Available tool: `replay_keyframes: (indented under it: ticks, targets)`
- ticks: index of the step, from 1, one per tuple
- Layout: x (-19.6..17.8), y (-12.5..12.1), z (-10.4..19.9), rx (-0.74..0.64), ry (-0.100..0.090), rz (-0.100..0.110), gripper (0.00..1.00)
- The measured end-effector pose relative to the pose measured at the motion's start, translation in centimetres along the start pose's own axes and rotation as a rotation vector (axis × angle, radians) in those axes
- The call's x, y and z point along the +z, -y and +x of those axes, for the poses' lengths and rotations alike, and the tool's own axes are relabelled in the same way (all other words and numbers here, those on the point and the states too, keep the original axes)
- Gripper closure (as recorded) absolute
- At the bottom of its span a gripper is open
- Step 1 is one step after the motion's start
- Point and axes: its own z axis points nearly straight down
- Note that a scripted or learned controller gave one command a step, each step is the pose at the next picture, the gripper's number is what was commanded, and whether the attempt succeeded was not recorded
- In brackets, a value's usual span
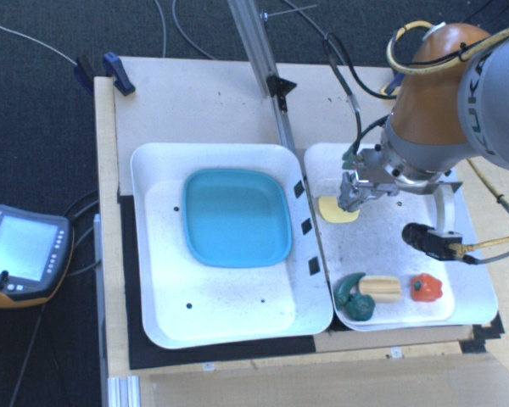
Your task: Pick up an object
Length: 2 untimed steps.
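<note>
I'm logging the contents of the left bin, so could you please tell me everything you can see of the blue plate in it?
The blue plate is a rounded-square dish, light turquoise, smooth like plastic, with a slightly raised, darker rim around a flat centre. It lies flat and upright in the left bin, nearer the far side and roughly centred across it. Nothing rests on it, and it touches only the bin floor. The gripper is over the other bin, well apart from it.
</note>
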Motion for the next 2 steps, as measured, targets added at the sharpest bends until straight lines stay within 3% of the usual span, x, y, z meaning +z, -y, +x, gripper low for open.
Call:
replay_keyframes:
  ticks: [2]
  targets:
    - [0.4, -1.7, 9.7, -0.001, 0.000, 0.000, 1.00]
